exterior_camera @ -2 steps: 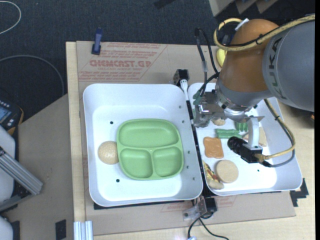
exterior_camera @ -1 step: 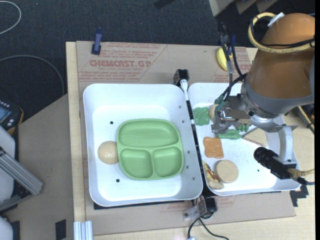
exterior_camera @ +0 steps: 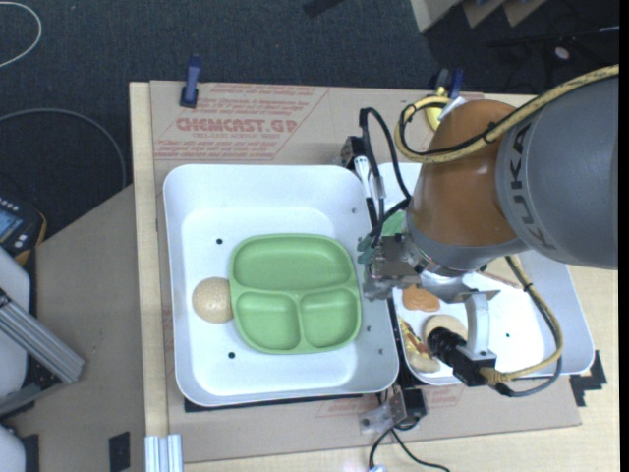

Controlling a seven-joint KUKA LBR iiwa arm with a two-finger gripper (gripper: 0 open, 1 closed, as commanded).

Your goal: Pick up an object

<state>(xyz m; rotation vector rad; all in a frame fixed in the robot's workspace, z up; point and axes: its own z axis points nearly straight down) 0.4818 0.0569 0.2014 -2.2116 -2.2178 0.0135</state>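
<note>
Gripper [exterior_camera: 378, 268] low over bins' shared wall, likely reaching for pick; green tray [exterior_camera: 295, 293] just beside; jaw state: cannot tell.

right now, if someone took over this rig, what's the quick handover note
Claw: low over the inner edge of the right bin; its state can't be read from above.
Left bin: green divided tray with a tan ball at its left side.
Right bin: an orange piece and other small items under the arm, partly hidden.
Done: no pick confirmed.
Left: grasp one object and lift it.
</note>
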